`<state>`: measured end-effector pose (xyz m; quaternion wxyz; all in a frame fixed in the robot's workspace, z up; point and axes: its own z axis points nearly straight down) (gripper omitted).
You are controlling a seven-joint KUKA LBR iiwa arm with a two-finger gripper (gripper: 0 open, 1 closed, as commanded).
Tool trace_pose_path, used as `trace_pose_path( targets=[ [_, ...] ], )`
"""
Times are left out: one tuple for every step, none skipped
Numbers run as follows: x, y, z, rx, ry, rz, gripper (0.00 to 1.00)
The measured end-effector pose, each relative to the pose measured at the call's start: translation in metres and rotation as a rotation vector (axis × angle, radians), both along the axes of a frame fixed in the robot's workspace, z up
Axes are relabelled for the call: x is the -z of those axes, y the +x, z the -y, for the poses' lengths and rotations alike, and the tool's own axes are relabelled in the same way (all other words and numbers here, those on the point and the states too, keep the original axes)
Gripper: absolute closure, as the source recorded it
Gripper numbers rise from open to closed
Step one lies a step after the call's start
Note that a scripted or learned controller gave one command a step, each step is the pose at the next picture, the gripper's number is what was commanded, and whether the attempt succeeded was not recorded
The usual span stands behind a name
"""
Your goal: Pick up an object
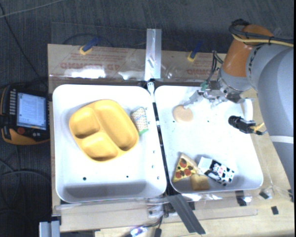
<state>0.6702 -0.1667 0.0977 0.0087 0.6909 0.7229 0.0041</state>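
Single overhead view. The arm enters from the right, and the gripper (195, 99) is over the far part of the right bin (246, 157). I cannot tell from this angle whether the tool is spread or pressed together, and I see nothing pinched in it. The nearest candidate is a round tan disc (183, 114) lying flat on the bin floor just off the tool's tip. Whether the tip touches its edge I cannot make out. Well away from the tool, along the near wall of the same bin, there is a cluster. It holds a toy pizza slice (186, 167), a tan chunk (200, 182) against it, a small white block (204, 161) and a black-and-white patterned piece (221, 172). Across the divider from the tool, the left bin (69, 181) holds a yellow compartment tray (102, 129). A small patterned roll (139, 118) sits at the tray edge nearest the tool.
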Motion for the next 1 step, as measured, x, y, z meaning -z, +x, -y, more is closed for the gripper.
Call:
trace_pose_path(
  targets=[
    [-0.0109,0.0015,-0.0021,-0.003,0.000,0.003,1.00]
  ],
)
